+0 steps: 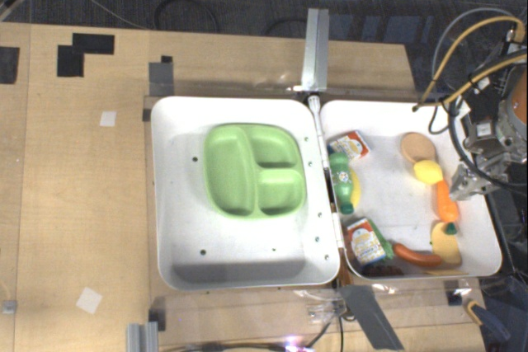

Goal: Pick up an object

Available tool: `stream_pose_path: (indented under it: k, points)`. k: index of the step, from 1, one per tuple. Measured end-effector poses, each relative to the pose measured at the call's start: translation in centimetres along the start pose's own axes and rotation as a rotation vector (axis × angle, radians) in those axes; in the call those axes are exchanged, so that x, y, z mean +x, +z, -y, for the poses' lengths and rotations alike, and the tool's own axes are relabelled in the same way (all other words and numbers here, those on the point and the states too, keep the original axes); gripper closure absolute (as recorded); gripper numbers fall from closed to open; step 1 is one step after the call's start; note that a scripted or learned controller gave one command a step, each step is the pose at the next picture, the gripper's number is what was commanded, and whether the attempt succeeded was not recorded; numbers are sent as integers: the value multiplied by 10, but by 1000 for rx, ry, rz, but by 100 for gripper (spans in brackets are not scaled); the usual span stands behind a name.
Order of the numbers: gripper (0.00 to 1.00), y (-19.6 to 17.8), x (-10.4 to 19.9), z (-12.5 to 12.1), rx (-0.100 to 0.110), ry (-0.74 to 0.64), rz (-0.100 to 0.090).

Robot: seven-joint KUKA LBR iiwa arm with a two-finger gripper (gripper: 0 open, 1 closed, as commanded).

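Observation:
The right bin [388, 185] holds the objects. A tan bun-like item [418, 147] and a yellow lemon [427, 171] lie toward its far right. Just below them an orange carrot [445, 202] lies beside a pale yellow fruit piece [446, 241] and a red sausage [417, 256]. Two snack pouches [350, 146] [367, 241], a green bottle [338, 170] and a yellow-green item [347, 192] sit along the left wall. My gripper [464, 182] hangs over the bin's right edge, right beside the carrot's upper end. Nothing visibly sits in it.
The left bin [177, 177] holds a green divided plate [252, 169]. A metal divider post [314, 53] stands between the bins at the back. Yellow and black cables [462, 53] loop above the arm at the right. Wooden bench surface [74, 177] spreads to the left.

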State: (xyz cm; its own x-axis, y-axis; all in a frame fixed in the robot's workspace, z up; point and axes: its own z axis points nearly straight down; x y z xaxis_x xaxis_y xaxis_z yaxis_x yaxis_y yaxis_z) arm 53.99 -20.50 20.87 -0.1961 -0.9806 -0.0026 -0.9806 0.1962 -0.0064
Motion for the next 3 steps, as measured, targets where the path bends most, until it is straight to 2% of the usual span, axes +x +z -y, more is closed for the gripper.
stream_pose_path:
  k: [1,2,3]
  points:
    - [100,-2,-63,72,2,-91,3]
    - [0,-3,-59,72,2,-85,2]
    - [0,108,-14,43,9,-10,1]
